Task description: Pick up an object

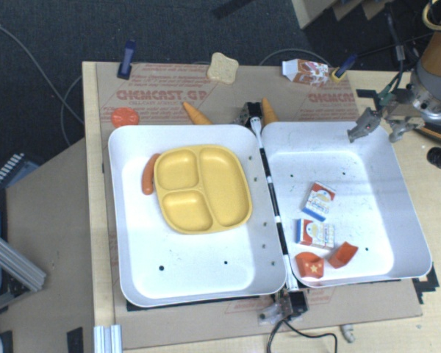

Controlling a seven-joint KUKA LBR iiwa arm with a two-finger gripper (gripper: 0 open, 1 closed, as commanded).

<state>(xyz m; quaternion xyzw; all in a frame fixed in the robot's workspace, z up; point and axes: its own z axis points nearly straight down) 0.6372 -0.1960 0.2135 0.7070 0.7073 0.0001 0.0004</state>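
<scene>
red-white carton [319,201] long axis tilts upper-right; tool [383,123] spread, grasping nothing.

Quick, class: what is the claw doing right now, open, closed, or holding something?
Claw: open, holding nothing, at the far right corner of the right bin.

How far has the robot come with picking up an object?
Done: nothing is lifted; the two small cartons and red pieces lie in the right bin. In hand: the pincer hangs over that bin's far corner, holding nothing. Left: reaching, grasping and lifting.
</scene>
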